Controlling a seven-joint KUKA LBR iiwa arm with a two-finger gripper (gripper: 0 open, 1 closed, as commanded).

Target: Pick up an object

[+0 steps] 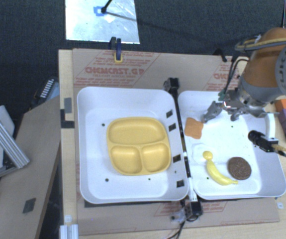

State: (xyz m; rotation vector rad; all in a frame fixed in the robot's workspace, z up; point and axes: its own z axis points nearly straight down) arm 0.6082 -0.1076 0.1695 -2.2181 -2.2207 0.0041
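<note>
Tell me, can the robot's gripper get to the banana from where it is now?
Probably yes. The gripper hangs over the back of the right bin, and the banana lies in the open near the bin's front. Nothing sits on it; the brown cookie lies just beside it, so there's little room on that side.

Even, bright overhead lighting; soft shadows inside the two shallow white plastic bins [133, 96]. Glare on the silver reflective sheet [102, 15] behind them. Slight overall softness.
</note>
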